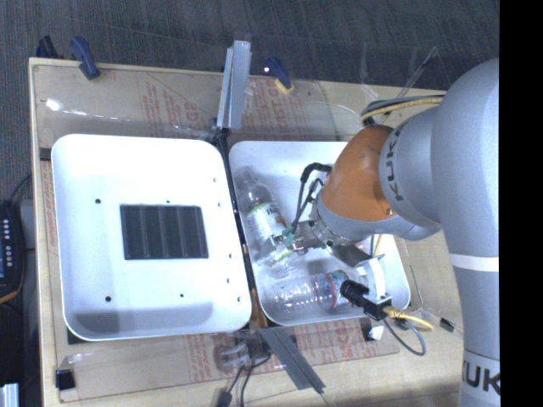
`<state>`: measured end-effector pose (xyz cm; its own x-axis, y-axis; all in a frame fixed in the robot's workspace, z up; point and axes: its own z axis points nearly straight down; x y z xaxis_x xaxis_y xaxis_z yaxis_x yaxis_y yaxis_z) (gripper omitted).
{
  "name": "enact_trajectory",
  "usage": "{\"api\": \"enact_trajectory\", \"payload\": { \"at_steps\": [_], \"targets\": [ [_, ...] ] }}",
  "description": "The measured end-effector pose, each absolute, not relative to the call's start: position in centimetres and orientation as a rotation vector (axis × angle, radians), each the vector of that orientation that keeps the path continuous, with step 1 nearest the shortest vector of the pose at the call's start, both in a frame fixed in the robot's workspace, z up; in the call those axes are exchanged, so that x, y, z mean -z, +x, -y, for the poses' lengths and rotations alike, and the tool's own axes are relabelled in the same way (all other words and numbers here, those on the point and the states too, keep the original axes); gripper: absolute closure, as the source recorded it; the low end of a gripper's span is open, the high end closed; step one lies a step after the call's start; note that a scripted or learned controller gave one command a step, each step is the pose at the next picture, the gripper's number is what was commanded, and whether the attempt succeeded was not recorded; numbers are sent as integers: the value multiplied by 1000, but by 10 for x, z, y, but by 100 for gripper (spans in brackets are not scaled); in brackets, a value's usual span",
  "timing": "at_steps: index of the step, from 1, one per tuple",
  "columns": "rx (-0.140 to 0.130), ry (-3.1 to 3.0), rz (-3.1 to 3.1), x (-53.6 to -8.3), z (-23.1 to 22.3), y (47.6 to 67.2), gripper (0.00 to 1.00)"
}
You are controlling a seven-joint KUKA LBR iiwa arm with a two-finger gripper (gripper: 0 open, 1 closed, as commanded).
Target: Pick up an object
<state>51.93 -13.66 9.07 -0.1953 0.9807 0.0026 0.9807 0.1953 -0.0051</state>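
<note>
Bent low from the right over the right bin point(254, 164), pincer point(293, 242) down among clear bottles point(263, 214), its opening and hold impossible to tell.

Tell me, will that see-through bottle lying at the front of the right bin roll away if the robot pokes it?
Probably. The clear bottle lies on its side on the smooth white bin floor, so a nudge could roll it. It looks like thin plastic, likely light and squashy. Its shiny surface may be slippery.

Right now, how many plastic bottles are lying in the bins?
2, both in the right bin: one bottle near its left wall, another bottle along its near edge. The arm may hide more.
</note>
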Motion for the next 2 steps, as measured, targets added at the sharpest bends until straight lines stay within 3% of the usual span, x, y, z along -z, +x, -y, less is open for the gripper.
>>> {"api": "enact_trajectory", "payload": {
  "at_steps": [1,2],
  "targets": [
    [-3,-1987,2437,-93,122,572,0],
    [-3,-1979,2439,-103,121,572,100]
  ]
}}
